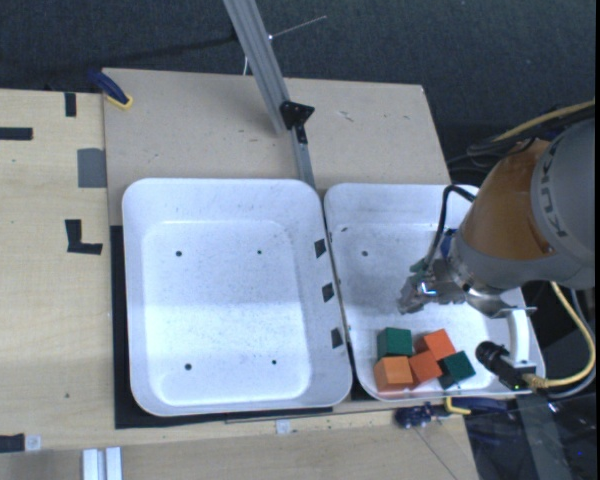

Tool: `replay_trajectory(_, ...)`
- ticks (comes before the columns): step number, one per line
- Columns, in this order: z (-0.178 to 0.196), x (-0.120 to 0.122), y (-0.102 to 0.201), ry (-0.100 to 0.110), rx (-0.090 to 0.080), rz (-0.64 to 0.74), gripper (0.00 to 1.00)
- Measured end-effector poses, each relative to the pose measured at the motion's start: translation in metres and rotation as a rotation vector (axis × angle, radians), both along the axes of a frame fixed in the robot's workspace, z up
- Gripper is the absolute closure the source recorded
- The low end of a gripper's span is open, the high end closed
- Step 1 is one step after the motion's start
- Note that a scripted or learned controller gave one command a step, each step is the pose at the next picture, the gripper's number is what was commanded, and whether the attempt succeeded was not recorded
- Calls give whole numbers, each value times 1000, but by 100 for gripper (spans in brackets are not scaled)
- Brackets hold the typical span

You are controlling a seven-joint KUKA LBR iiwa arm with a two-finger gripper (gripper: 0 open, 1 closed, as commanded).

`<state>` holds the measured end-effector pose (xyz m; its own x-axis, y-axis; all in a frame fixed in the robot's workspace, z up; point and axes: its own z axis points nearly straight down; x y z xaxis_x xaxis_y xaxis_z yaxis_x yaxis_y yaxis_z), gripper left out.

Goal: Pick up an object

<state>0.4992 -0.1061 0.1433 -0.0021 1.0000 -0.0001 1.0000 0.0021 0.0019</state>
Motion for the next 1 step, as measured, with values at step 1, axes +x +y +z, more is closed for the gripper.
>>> replay_trajectory(1, 43, 5, 1, -1, 0, 0, 100)
